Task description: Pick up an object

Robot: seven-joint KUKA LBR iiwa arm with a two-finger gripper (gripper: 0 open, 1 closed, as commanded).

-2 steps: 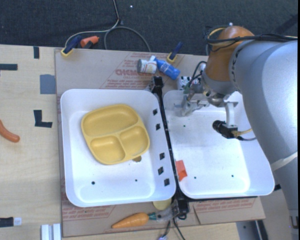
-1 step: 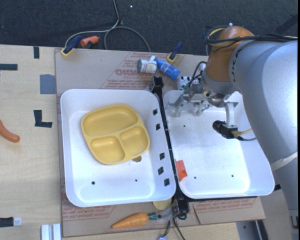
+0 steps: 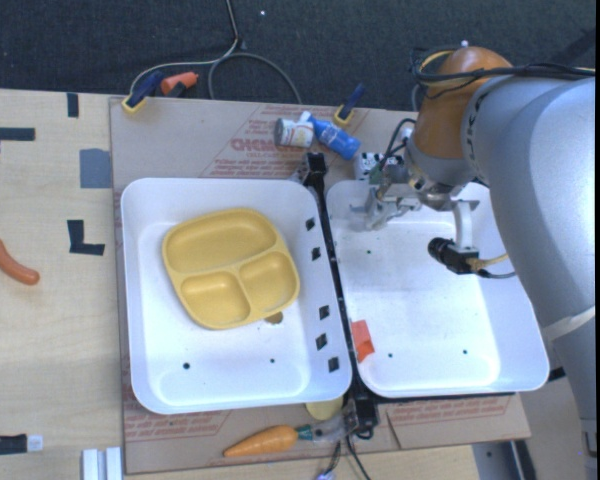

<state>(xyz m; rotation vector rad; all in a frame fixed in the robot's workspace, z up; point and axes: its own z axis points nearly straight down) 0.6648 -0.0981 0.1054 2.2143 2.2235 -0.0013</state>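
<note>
- Where the right bin meets the divider at its far left corner, the hand is seen low over the white floor; whether it is apart or together cannot be told, and nothing is seen clamped in it.
- The hand is carried by the grey arm, which reaches in from the right and is bent down at the wrist, the orange band lying just above it. The arm's bulk is cut off at the right edge.
- An orange scrap is seen on the divider between the bins, nearer the front; its shape is hard to make out.
- The yellow plate lies flat in the left bin, well apart from the hand. Its long axis runs left to right, the right end turned slightly toward the far side; the large compartment faces the far side, the two small ones the front.
- A small dark thing is half hidden under the plate's near edge.
- On the counter, a carrot lies before the bins and a sausage far left.
</note>
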